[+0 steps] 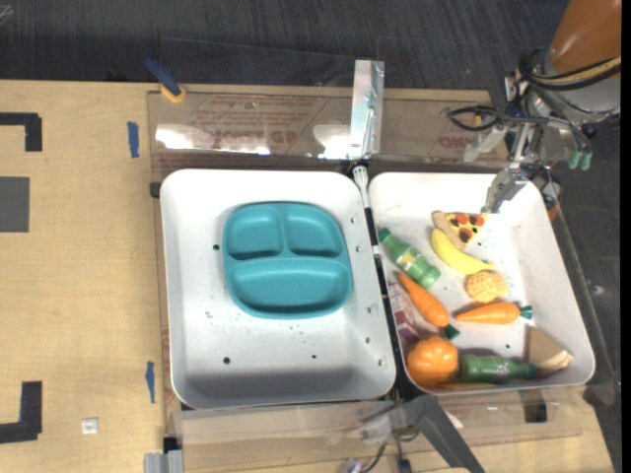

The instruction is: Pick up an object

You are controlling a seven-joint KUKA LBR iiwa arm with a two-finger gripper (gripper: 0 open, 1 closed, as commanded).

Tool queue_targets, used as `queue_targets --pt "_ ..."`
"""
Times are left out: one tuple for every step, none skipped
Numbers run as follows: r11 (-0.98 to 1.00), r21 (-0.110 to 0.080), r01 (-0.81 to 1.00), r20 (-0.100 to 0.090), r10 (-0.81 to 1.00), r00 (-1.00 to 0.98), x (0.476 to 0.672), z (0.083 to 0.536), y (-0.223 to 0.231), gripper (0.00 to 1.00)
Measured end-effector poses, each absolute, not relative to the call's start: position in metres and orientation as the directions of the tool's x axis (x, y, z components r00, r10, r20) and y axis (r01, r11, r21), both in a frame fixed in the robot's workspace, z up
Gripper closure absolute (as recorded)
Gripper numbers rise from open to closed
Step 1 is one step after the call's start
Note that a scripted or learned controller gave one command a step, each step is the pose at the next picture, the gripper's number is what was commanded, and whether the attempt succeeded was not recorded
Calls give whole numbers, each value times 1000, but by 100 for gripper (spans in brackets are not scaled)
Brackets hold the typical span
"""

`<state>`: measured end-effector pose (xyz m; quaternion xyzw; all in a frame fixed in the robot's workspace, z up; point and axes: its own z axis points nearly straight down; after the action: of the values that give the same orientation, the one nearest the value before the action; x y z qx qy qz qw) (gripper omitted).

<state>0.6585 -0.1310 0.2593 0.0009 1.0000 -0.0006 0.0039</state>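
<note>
While the gripper [501,193] hangs at the upper right of the frame, over the far corner of the right bin [567,264], I cannot tell how it is set. Nothing is held. Just below-left lies a pizza slice [461,224], touching a banana [455,252] — the nearest pick. Best drop straight onto one piece, clear of the wall. Carrots [426,301], a cracker [485,285] and an orange [432,360] crowd lower down — a teal plate [287,259] sits in the left bin [197,343].
</note>
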Motion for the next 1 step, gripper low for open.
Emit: queue_targets --pt "999 2 -52 6 -52 -999 611 104 -126 0"
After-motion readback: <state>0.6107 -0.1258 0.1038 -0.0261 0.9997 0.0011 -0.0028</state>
